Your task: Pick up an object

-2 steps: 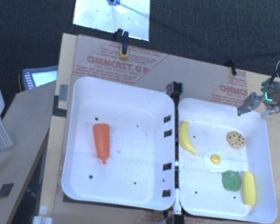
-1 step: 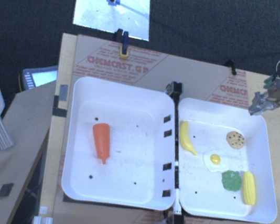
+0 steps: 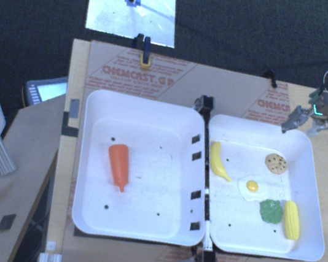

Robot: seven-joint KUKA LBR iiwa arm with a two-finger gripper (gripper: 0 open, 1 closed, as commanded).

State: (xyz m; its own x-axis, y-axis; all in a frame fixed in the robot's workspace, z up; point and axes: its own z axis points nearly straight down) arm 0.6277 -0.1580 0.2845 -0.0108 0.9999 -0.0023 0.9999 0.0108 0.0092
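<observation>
2 white bins on bench.

We see an orange carrot lying alone in the left bin; in the right bin lie a banana, cookie, fried egg, green leaf and corn cob.

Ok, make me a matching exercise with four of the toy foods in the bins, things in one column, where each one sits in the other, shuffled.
Things:
1. orange plastic carrot
2. yellow plastic banana
3. round tan chocolate-chip cookie
4. yellow plastic corn cob

Places:
A. right bin, far side near its right wall
B. left bin, lying alone
C. right bin, near side beside the green leafy piece
D. right bin, along the wall it shares with the left bin

Pairs: 1-B, 2-D, 3-A, 4-C
</observation>
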